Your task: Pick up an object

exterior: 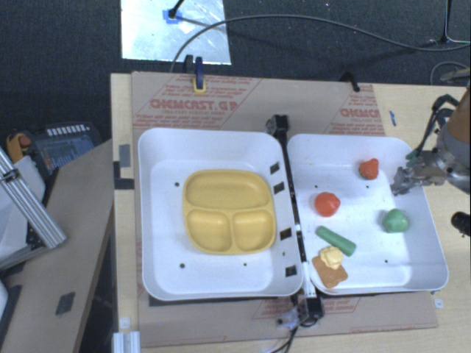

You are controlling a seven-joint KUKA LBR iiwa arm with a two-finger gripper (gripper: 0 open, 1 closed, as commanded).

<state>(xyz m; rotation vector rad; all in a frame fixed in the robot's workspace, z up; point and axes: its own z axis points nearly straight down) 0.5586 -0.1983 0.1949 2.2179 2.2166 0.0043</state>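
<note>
The right bin (412,271) holds several small toy foods. A red tomato-like ball (327,204) lies near its left middle, and an orange-red piece (369,168) sits toward the back. A green ball (396,220) rests at the right side. Near the front left lie a green cucumber-like stick (336,240) and a yellow and orange piece (330,264). My gripper (403,180) hangs at the bin's right rim, above and slightly behind the green ball, with nothing seen between its fingers.
The left bin (158,271) holds a yellow divided plate (224,210). A black divider with clips (288,204) runs between the bins. Cables and a shiny sheet (175,20) lie on the dark floor behind the bench.
</note>
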